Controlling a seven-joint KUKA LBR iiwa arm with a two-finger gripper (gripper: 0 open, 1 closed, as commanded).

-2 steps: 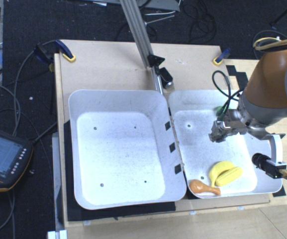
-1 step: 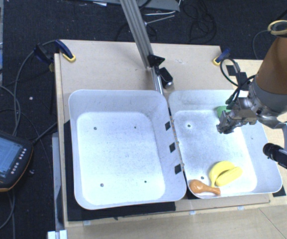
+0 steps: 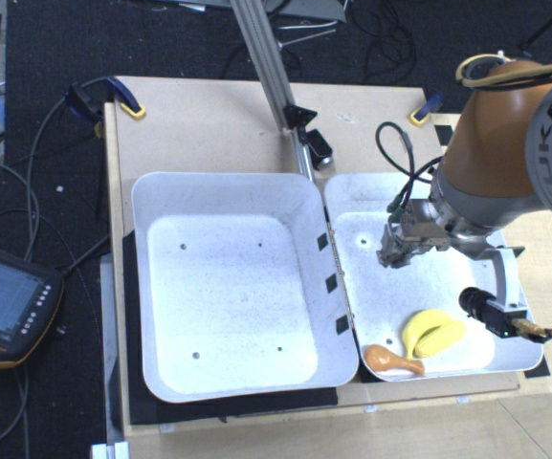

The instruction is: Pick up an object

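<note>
Your robot's hand [image 3: 397, 248] hangs over the right bin [image 3: 371, 220], grip state unclear, with a yellow banana [image 3: 432, 334] and orange drumstick [image 3: 393, 360] lying nearer you.

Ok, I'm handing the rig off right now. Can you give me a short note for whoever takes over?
Gripper: over the right white bin, above its middle, nothing visible between its fingers; open or shut can't be told.
Things: yellow banana-shaped toy and orange drumstick-shaped toy, both lying at the right bin's near edge, close together.
Left white bin: holds no items.
Done: nothing picked yet.
Left: lower onto one toy, grasp it, lift.
</note>
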